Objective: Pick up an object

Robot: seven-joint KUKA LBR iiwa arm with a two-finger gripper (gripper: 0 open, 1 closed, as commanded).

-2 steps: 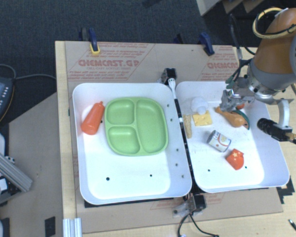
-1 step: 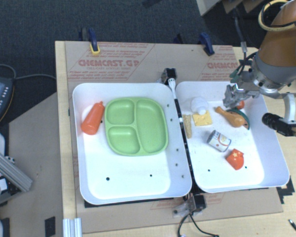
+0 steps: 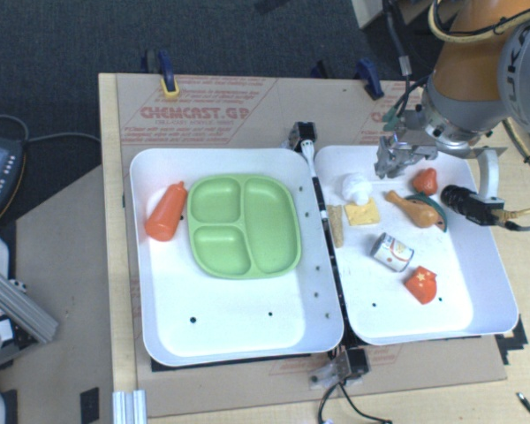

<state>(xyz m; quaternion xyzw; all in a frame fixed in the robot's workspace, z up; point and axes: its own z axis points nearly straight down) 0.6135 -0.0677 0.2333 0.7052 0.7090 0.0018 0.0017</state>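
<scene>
End effector (image 3: 390, 162) hangs over back part of right bin (image 3: 477, 321), above bare white floor near white ball (image 3: 355, 185); finger state cannot tell, nothing seen between them. Right bin: white ball, yellow cheese wedge (image 3: 363, 212), wooden block (image 3: 336, 225) by left wall, drumstick (image 3: 415, 208), small can (image 3: 392, 253) on side, two red pieces, one at back (image 3: 425, 181), one at front (image 3: 421, 284). Left bin (image 3: 159, 325): green divided plate (image 3: 245, 225), orange bottle (image 3: 165, 211) beside plate's left edge. Both bins on tabletop (image 3: 124, 113).
</scene>
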